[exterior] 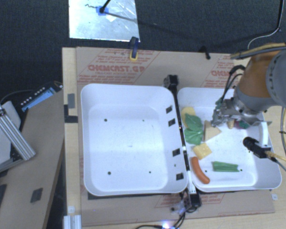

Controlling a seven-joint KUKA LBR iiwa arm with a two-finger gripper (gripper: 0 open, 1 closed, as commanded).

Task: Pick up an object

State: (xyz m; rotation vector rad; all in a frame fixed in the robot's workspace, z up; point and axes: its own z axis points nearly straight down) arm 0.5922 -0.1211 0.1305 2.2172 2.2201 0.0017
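Holding toy food, right bin [271, 175]: carrot [200, 170], green bean [225, 166], leaf [194, 129].

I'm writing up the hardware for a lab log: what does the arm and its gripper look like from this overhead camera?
The arm is a thick, rounded grey body with a broad orange band above the wrist. Thin black and yellow cables run along its top and loop down by the wrist. The gripper is a small, dull metal-grey assembly with dark fittings, seen over the right white bin.
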